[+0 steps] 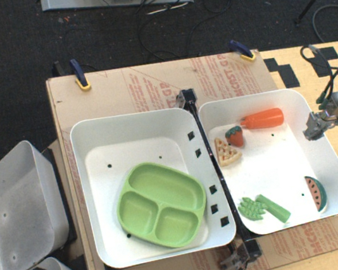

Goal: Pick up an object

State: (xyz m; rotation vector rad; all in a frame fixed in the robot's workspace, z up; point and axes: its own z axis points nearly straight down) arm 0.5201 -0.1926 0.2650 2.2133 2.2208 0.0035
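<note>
At the right bin's [334,155] right-hand rim hangs the gripper [315,126], its state too blurred to tell, with nothing seen in it. Nearest lies the carrot [263,119], just up-left of it, long axis running left-right across the bin. Strawberry [235,136] and waffle [225,151] sit farther left, watermelon slice [317,192] below.

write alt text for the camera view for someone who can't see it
Two shallow white bins sit side by side: the left bin holds a green divided plate, the right bin an orange carrot, strawberry, waffle, green toy and watermelon slice. The end effector hovers at the right bin's right rim.
</note>
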